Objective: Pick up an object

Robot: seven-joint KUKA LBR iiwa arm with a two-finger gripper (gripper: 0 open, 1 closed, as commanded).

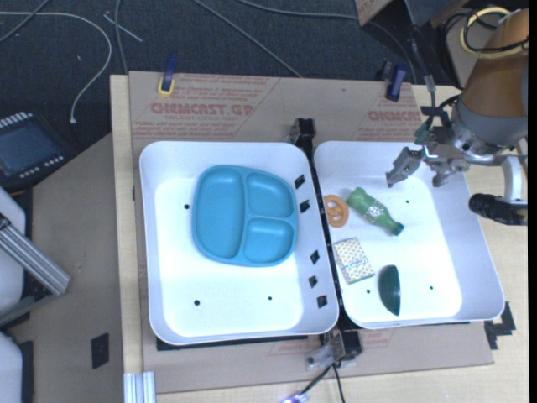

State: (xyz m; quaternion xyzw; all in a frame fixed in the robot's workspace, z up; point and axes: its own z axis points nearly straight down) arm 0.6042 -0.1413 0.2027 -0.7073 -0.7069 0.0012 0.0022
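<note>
I see the worktop (126, 225) carrying two white bins. The left bin (168, 309) holds a blue divided plate (246, 216) at its centre. In the right bin (457, 259), the green bottle (374, 211) lies near centre, a dark green cup (389, 288) at 6 o'clock, a checkered packet (354, 259) at 8 o'clock and an orange pretzel (336, 211) at 9 o'clock. My claw (424, 167) hangs at the bin's 1 o'clock, fingers spread, gripping nothing.

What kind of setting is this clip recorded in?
Most likely a robotics lab bench for pick-up trials: two white bins clamped onto a cardboard-covered bench, loose cables on dark carpet, and toy-like items such as a green bottle.
</note>
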